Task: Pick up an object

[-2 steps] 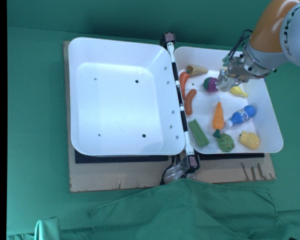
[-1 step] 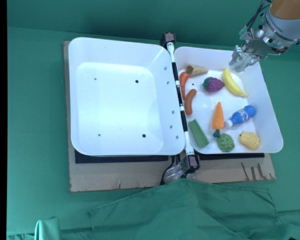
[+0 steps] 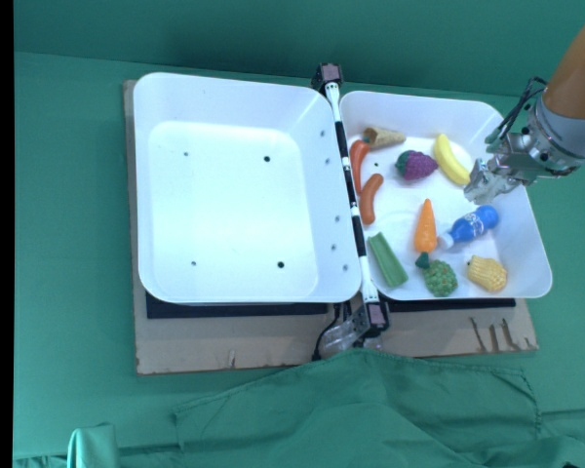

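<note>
**Hand poised above the toy bin, nothing picked yet**

The step in hand looks like the approach. The hand [image 3: 483,185] hangs over the right white plastic bin [image 3: 526,281], between the yellow plastic banana [image 3: 450,158] and the blue-and-white toy bottle [image 3: 471,226]. Whether it is open, or grips anything, I cannot tell. The arm slants in from the upper right, wrist tipped down. Next, it likely must descend onto one toy, probably the bottle.
</note>
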Tool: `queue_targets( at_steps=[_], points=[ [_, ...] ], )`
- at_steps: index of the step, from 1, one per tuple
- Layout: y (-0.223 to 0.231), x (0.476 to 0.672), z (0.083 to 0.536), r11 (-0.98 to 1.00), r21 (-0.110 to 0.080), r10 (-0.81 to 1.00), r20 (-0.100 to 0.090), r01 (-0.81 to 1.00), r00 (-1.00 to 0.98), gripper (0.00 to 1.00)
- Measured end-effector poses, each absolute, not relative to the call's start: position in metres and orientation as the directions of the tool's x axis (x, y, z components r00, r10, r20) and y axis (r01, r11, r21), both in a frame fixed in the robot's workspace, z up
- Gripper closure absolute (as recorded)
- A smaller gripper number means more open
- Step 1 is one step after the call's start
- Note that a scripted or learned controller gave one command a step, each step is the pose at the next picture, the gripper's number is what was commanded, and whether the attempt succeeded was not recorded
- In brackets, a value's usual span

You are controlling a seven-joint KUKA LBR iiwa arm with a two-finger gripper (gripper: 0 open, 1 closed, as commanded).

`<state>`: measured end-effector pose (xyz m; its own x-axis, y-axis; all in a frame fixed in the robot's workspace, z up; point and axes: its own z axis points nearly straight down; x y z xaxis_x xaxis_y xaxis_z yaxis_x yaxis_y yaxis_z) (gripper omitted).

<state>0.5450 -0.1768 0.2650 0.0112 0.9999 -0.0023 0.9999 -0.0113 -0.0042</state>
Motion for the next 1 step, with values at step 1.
queue_targets(
  at_steps=[1],
  points=[
    [-0.1752, 0.5069, 0.3225, -0.005, 0.01, 1.0, -0.004, 1.0, 0.006, 1.0]
  ],
)
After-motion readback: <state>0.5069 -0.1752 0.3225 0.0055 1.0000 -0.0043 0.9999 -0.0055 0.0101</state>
